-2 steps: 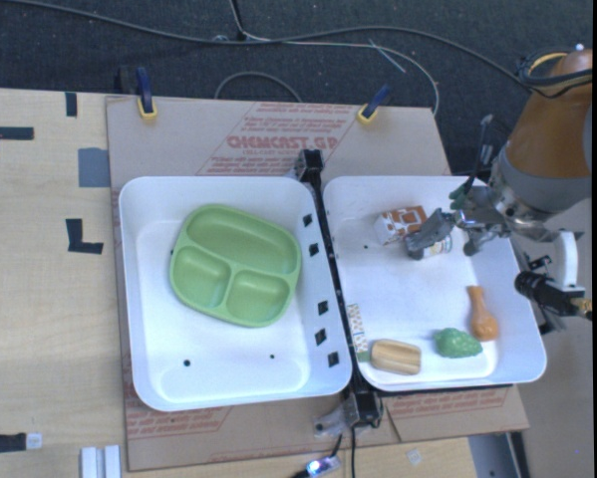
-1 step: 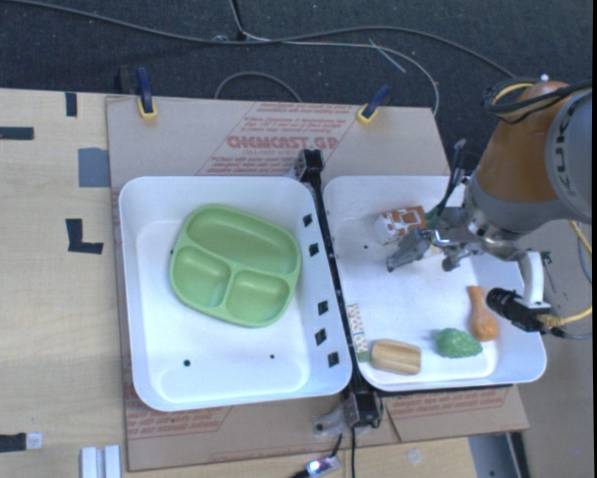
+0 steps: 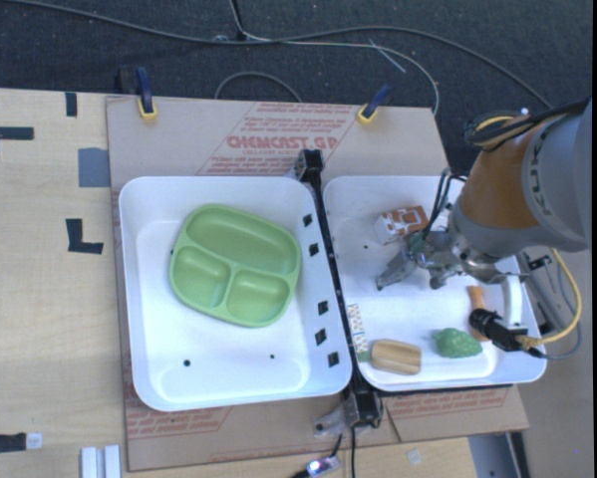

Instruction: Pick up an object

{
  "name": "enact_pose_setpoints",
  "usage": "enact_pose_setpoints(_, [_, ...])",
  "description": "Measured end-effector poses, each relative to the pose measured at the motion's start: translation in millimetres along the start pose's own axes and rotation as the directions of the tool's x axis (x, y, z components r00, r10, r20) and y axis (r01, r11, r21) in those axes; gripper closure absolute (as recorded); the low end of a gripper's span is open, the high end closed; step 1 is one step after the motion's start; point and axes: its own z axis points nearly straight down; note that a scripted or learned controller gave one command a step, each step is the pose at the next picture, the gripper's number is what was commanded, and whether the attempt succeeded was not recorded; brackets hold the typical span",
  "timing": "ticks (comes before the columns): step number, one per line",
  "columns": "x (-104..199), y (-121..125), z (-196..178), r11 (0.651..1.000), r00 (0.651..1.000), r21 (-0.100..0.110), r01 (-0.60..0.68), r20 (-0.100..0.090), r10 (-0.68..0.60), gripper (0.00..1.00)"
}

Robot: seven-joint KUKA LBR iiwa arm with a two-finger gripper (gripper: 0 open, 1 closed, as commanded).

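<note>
The left bin (image 3: pixel 139 297) on the worktop (image 3: pixel 39 297) holds a green divided plate (image 3: pixel 235 265), lying flat toward its upper part. In the right bin (image 3: pixel 378 202), a tan block (image 3: pixel 395 357) sits at the lower edge with a green lump (image 3: pixel 458 344) just beside it, and a small white and orange packet (image 3: pixel 402 223) lies higher up. The hand (image 3: pixel 410 275) hangs near the packet, fingers spread and pinching nothing, with an orange piece (image 3: pixel 475 296) beside the wrist
</note>
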Motion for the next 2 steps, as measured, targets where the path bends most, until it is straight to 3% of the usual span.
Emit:
enact_pose_setpoints(1, [0.2, 0.0, 32.1, 1.0, 1.0, -0.006, 0.001, 0.002, -0.001, 0.0])
enact_pose_setpoints(2, [0.3, 0.8, 19.8, 1.0, 1.0, -0.009, 0.002, 0.002, -0.002, 1.0])
